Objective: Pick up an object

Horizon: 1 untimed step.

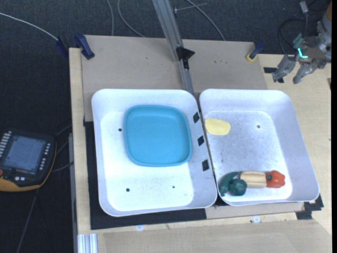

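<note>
Candidate objects lie in the right bin (295, 141): a yellow piece (217, 126) near its upper-left wall, and along the front wall a green piece (233, 185), a tan piece (253, 179) and a red piece (275, 178), touching in a row. They probably sit crowded at the front edge because that end looks lower. The left bin (105, 141) holds a blue plate (157, 135), lying flat. The tool (293, 73) hangs above the table (131, 62) beyond the right bin's far corner, well apart from every object, fingers spread and grasping nothing. Picking has not begun.
</note>
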Motion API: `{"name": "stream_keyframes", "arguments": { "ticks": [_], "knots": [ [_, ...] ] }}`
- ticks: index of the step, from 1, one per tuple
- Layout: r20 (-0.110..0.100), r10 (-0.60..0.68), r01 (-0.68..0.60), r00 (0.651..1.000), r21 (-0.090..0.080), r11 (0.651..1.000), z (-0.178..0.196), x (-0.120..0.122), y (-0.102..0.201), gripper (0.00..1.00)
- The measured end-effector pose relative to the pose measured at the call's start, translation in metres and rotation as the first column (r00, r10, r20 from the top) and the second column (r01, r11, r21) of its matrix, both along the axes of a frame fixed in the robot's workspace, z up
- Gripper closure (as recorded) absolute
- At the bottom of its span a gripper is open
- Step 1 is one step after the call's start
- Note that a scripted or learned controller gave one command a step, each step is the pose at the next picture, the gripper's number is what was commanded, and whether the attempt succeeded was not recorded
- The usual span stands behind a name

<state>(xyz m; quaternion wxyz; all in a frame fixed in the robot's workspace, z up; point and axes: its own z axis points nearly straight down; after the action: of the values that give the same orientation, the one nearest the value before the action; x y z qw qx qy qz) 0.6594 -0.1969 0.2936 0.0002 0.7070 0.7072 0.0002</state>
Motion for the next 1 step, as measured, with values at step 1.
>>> {"name": "stream_keyframes", "arguments": {
  "ticks": [1],
  "knots": [
    [0.000,0.000,0.000,1.000,0.000,1.000,0.0000,0.0000,0.0000,0.00]
  ]
}}
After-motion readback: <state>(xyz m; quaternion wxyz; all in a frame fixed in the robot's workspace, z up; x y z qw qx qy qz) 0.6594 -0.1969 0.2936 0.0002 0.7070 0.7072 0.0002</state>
